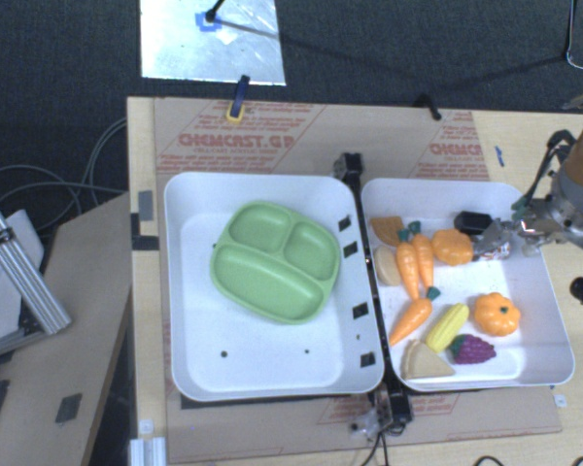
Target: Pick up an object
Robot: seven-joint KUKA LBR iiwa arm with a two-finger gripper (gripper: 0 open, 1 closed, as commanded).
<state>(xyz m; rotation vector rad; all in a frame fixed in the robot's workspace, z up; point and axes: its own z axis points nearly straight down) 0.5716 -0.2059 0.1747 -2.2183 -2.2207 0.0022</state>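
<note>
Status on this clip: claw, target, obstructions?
Claw low over right white bin, nothing seen between its fingers. Nearest: round orange plastic fruit, touching the orange toy carrots. Green divided plate alone in left bin.

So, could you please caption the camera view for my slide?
Pincer reaches over the right bin of toy food; green divided plate fills the left.

Two white bins are sitting side by side: one green divided plate in one, three carrots, one pumpkin, one corn cob, one grape bunch in the other.
</note>
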